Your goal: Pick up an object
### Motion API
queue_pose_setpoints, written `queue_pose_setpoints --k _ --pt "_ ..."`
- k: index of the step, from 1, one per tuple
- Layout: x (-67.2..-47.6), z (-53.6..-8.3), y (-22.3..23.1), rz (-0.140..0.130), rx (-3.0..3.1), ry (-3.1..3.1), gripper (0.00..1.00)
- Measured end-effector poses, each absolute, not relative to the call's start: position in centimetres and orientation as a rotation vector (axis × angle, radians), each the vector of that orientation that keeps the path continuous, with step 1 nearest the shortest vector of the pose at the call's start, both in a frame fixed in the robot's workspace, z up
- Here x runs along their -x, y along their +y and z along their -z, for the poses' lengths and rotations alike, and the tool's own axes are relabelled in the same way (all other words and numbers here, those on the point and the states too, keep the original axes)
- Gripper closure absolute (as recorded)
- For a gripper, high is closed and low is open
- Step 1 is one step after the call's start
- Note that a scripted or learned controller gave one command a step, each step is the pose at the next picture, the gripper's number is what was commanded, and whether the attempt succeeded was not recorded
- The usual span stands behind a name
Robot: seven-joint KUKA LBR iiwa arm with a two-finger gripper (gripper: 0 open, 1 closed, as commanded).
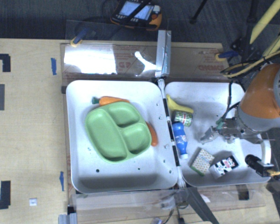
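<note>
Down in the right bin [210, 94], the claw [219, 130] hangs low over the bare white floor, at the end of the grey arm [263, 101] with its orange band, which comes in from the right. Whether the claw is open or closed, I cannot tell from this angle, and nothing shows clearly between its tips.

Taking the right bin as the landmark: a blue tube [179, 140] lies along its left wall, just left of the claw. A small green can [183, 119] sits above the tube, touching a yellow item [177, 105] nearer the bin's far left corner. Toward the bin's near edge, below the claw, rest a speckled sponge-like block [201, 161] and, just beside it, a black-and-white object [224, 165].

Left of the right bin, the left bin [79, 125] holds a green divided tray [117, 130] with an orange carrot [113, 100] at its far edge.
</note>
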State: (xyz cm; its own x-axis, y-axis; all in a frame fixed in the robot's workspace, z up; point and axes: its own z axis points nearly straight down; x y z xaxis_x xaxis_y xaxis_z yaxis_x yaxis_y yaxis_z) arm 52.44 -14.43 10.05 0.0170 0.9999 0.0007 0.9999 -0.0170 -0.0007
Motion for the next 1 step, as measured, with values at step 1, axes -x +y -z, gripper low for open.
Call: queue_pose_setpoints --k 1 --pt "-59.26 -8.61 -19.53 0.005 2.226 -2.218 0.0"
